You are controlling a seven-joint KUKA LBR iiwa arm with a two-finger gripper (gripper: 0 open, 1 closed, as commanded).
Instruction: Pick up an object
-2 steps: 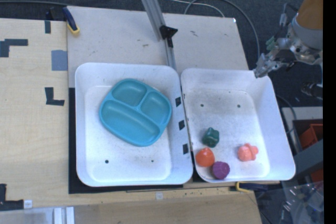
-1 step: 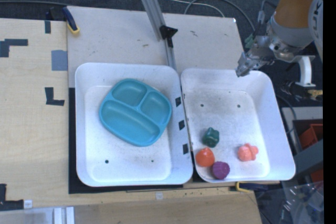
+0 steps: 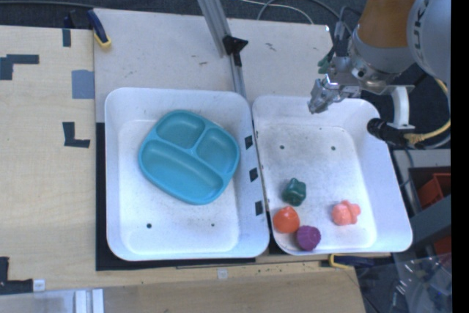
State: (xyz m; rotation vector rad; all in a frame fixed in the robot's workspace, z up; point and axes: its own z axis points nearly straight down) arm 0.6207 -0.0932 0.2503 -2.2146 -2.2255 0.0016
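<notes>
Nothing is picked yet: the gripper (image 3: 319,105) hangs over the right bin's (image 3: 366,157) far edge, jaw state indiscernible from this angle, while four small objects (image 3: 294,191) lie near its front edge.

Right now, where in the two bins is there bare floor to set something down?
The right white bin is bare between the gripper and the dark green toy. The left white bin is bare below the divided blue plastic plate. The right bin's front edge is crowded.
</notes>
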